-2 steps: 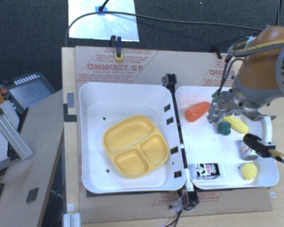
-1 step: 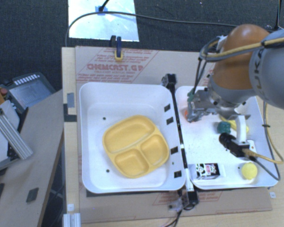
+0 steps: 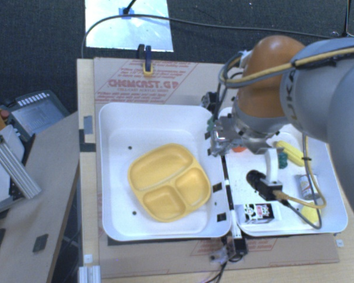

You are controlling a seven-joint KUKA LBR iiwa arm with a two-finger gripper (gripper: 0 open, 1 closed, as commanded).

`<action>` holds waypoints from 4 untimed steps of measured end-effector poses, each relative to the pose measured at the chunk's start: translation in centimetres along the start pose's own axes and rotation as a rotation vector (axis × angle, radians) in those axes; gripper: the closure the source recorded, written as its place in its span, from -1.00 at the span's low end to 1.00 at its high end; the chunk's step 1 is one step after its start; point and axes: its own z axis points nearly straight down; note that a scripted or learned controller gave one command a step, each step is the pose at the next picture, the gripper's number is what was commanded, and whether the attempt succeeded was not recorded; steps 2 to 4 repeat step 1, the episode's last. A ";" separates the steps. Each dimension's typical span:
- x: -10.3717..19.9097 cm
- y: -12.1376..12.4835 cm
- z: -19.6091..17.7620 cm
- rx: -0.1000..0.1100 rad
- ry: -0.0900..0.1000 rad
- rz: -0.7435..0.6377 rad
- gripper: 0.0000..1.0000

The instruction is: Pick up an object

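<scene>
Two shallow white bins sit side by side on the surface [image 3: 87, 181] in my camera view. The left bin [image 3: 106, 158], mid-frame, holds a yellow three-compartment plate [image 3: 168, 181] lying flat in its lower half. The grey arm [image 3: 324, 93] reaches in from the right. Its pincer [image 3: 215, 139] hangs over the divide between the bins, and I cannot tell whether it is open or closed. In the right bin [image 3: 337, 217], what looks like a yellow banana [image 3: 290, 152] lies right of the pincer. A small black-and-white card [image 3: 259, 212] sits at the bin's lower left.

Site: I logged a robotics lab | evidence: grey industrial arm [image 3: 324, 81] hung over two white bins [image 3: 118, 211] | aluminium rail [image 3: 12, 164], control pendant [image 3: 38, 112] sat alongside
</scene>
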 end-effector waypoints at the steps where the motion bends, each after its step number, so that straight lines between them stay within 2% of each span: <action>1: 4.8 0.3 0.6 -0.001 0.000 -0.001 1.00; 4: 4.8 0.3 0.6 -0.001 0.000 -0.001 1.00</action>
